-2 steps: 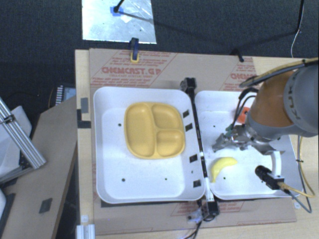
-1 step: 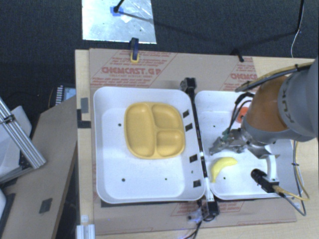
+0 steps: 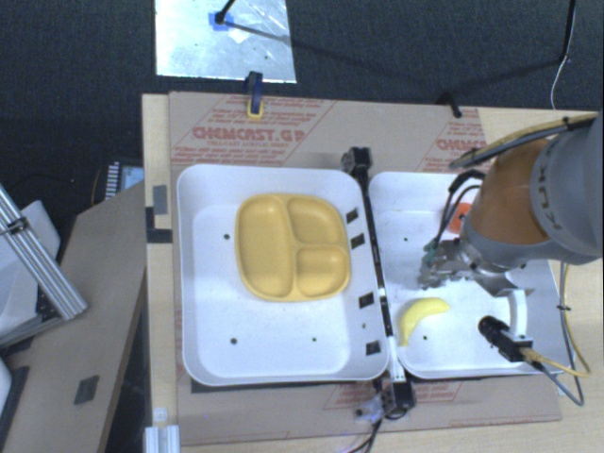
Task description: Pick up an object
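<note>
1. Brown cardboard covers the desk [image 3: 311,125], printed with faint red lettering, and it carries two shallow white bins side by side.
2. Grey with an orange band, the arm [image 3: 543,196] comes in from your right and leans over the right bin [image 3: 406,196].
3. White and shallow, the left bin [image 3: 203,281] holds a yellow divided plate [image 3: 291,245] with three compartments, lying flat near the middle and well apart from the arm.
4. Yellow and curved, a banana [image 3: 422,315] lies on the floor of the right bin, near its front left part. This is the nearest thing you could pick.
5. Its long axis runs on a slant, from lower left up toward the upper right, with the upper tip pointing toward the arm.
6. Dark and small, the gripper [image 3: 440,262] hangs just above and slightly right of the banana in the picture, near it but apart.
7. You cannot tell whether the fingers are open or closed; the wrist hides them, and nothing is seen between them.
8. As a judgement, the coming move calls for a short shift toward the front of the bin and a turn to close across the banana's slanted length.
</note>
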`<act>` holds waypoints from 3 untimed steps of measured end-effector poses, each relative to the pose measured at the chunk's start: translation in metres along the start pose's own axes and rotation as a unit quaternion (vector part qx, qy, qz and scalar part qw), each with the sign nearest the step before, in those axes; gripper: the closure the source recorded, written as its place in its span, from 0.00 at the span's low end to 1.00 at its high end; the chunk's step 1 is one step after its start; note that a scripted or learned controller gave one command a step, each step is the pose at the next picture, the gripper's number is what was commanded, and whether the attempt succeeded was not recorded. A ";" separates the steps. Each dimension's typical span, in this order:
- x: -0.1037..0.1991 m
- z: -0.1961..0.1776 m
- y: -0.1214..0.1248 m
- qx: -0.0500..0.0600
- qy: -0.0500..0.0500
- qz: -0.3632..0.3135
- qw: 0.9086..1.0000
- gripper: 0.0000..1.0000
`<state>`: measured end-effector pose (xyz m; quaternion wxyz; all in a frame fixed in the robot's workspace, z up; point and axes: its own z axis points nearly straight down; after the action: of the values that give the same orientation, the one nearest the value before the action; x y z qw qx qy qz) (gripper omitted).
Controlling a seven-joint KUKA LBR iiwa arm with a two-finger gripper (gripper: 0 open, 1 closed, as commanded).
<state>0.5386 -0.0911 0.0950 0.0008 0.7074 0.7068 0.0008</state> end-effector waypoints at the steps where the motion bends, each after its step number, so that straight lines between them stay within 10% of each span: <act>1: -0.004 -0.063 0.006 -0.003 -0.001 -0.002 1.000 1.00; 3: -0.016 -0.171 -0.005 -0.003 -0.001 -0.002 1.000 1.00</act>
<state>0.5330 -0.1073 0.2662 0.0037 0.7059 0.7083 0.0022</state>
